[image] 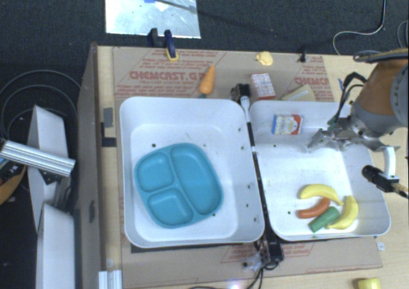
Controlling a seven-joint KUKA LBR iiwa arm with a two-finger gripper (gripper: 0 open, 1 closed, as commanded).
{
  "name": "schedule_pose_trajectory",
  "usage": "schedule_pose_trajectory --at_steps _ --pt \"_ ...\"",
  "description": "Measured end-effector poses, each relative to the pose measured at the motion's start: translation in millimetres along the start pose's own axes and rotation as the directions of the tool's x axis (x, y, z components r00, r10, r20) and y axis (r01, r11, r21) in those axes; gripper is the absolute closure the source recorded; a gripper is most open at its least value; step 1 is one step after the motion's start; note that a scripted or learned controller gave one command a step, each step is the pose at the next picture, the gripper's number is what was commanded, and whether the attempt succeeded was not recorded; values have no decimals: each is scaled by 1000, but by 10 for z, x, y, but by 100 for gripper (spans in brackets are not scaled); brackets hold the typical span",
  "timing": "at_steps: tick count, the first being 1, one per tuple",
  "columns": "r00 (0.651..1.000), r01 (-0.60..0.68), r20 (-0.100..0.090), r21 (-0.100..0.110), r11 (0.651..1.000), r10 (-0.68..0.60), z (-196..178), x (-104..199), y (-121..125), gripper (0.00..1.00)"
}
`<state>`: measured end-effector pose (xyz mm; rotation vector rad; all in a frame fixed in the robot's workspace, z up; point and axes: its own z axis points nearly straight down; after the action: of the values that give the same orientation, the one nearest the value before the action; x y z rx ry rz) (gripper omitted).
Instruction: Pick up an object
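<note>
The right bin holds a small white, blue and red carton near its back wall. At its front right lie a yellow banana, a second banana, an orange sausage-shaped piece and a green piece, all bunched together. My gripper hangs low over the bin's back right part, to the right of the carton and well behind the fruit pile. Nothing is visibly held in it.
A blue divided plate lies in the left bin. Behind the bins on the cardboard sit a carrot, a small box, a pale block and a yellow lump. A black part of the arm overhangs the right rim.
</note>
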<state>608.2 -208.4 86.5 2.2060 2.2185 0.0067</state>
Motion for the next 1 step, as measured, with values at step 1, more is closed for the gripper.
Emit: schedule_pose_trajectory --at_steps 1 --pt "1000 -9 -7 15 1000 9 -420 14 -954 0"
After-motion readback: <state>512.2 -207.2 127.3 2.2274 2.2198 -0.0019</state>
